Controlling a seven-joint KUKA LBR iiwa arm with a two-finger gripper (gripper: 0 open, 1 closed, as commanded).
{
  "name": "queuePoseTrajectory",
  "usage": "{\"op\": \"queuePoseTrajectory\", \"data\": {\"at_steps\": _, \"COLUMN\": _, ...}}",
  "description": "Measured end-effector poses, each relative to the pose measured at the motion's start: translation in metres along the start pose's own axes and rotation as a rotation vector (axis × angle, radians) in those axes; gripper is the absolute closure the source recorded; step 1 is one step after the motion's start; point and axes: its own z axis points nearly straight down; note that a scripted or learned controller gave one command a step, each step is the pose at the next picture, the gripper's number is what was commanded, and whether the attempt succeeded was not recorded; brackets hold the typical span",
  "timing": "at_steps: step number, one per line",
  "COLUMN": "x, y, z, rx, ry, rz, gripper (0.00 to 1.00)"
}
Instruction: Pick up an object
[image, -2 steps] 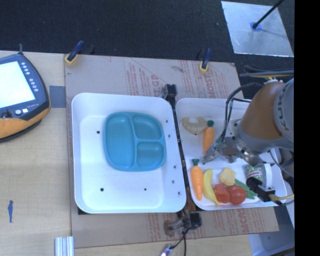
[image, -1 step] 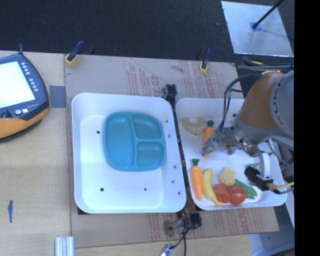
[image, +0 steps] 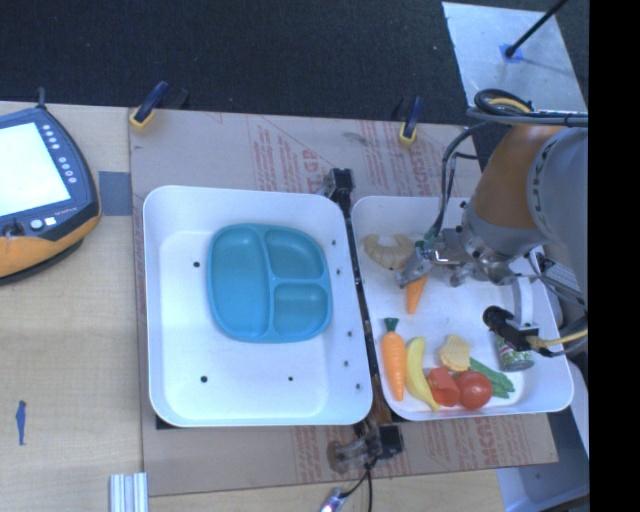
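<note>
From my remote station, I see the gripper (image: 418, 268) low in the right bin (image: 372, 300), with a small orange carrot piece (image: 415, 293) hanging point-down just beneath it; whether it is pinched there or merely lying below I cannot tell, and the gripper's state is hidden from me. A pale lumpy item (image: 385, 248) lies just to its left. The grey arm (image: 535, 200) leans in from the right, orange band high, wrist pitched down toward the bin's upper half. Toy food crowds the near edge: a whole carrot (image: 394, 358), a banana (image: 419, 368), tomatoes (image: 460, 388). The left bin (image: 165, 300) holds a blue divided plate (image: 268, 283), likely a drop-off spot.
</note>
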Motion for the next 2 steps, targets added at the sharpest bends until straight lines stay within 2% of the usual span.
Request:
{"op": "queuePoseTrajectory", "data": {"at_steps": 1, "x": -0.001, "y": 0.000, "z": -0.010, "rx": 0.002, "ry": 0.001, "rz": -0.003, "gripper": 1.00}}
{"op": "queuePoseTrajectory", "data": {"at_steps": 2, "x": -0.003, "y": -0.059, "z": -0.112, "rx": -0.001, "ry": -0.001, "rz": 0.001, "gripper": 1.00}}
